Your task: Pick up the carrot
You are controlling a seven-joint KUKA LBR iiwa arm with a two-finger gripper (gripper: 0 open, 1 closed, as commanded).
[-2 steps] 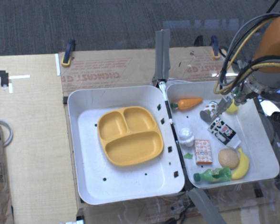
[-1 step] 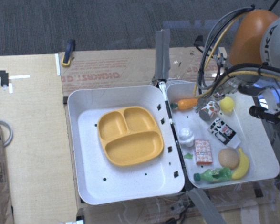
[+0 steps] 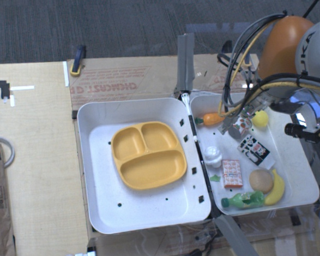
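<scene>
Camera view: the left shallow white plastic bin [image 3: 100, 211] holds a yellow three-compartment plastic tray [image 3: 149, 154]. The right white bin [image 3: 301, 194] contains a small orange tapered carrot [image 3: 212, 118] at its far left corner, a yellow lemon [image 3: 261, 118], a curved yellow banana [image 3: 276, 190], a green bottle [image 3: 242, 200] and a red-and-white carton [image 3: 232, 174]. The metal claw [image 3: 232, 123] sits just right of the carrot; its opening cannot be told.
</scene>
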